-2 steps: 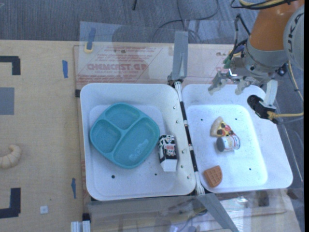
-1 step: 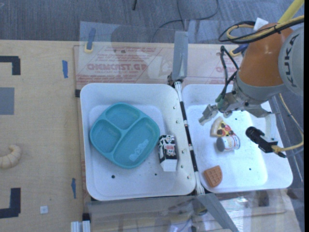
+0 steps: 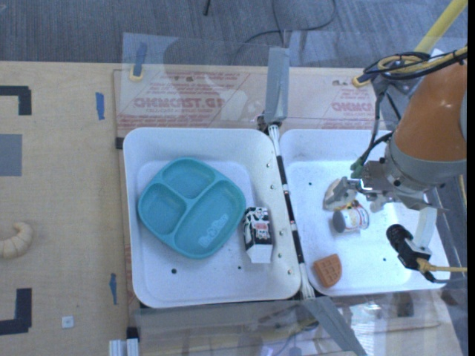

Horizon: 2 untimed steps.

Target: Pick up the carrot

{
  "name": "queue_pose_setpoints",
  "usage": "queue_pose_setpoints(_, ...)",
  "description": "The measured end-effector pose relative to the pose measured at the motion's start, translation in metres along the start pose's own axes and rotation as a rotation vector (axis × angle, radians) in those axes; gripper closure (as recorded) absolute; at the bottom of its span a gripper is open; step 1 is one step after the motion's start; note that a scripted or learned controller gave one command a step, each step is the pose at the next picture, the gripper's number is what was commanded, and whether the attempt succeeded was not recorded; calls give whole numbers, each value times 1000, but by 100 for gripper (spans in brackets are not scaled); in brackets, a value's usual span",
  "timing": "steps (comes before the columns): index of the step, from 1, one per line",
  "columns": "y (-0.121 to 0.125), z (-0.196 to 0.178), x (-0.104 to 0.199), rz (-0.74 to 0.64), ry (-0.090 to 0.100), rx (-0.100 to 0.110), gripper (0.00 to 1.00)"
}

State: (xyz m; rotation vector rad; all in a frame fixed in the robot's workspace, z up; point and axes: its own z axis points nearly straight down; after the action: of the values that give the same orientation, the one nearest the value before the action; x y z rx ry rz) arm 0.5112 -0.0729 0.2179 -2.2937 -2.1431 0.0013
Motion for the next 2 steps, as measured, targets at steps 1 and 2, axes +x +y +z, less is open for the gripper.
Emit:
queue_pose_setpoints(1,93,33,-7,387,-2,-2,0)
queue_pose_setpoints(2,28,128,-17,284,1,-5,0)
